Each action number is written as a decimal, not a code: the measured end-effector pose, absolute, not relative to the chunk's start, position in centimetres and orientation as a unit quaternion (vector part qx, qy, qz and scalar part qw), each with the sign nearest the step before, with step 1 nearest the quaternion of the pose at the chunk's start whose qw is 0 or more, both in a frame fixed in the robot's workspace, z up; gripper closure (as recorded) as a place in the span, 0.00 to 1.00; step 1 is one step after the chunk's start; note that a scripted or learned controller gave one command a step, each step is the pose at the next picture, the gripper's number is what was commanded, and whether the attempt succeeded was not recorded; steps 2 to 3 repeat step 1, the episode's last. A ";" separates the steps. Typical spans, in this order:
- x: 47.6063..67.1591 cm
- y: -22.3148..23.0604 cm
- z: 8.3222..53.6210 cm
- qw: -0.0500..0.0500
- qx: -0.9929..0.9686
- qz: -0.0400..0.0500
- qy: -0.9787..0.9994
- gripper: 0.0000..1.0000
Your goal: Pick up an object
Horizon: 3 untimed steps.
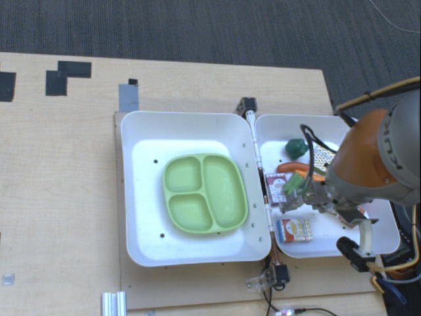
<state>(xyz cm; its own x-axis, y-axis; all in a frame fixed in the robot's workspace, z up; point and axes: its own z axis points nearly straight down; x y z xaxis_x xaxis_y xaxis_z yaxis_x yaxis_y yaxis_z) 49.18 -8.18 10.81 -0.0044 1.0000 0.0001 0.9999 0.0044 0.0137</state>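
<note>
While printing shows on the small carton (295, 230) near the right bin's (389, 241) front edge and on the packet (276, 187) by its left wall, none of it can be read. Reaching in from the desk's (59, 196) right edge, the grey arm (378, 160) with its orange band bends low over the right bin, its tool (294, 196) above the packet; whether the tool is open or closed cannot be told. A carrot (293, 168) and green vegetable (296, 148) lie toward the bin's back edge. A green divided plate (204, 193) sits centred in the left bin (141, 176).
</note>
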 end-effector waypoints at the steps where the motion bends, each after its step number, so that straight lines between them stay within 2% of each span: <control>1: 48.8 -8.3 8.6 0.002 0.707 0.002 0.707 0.00; 3: 48.8 -8.3 8.6 0.002 0.707 0.002 0.707 0.00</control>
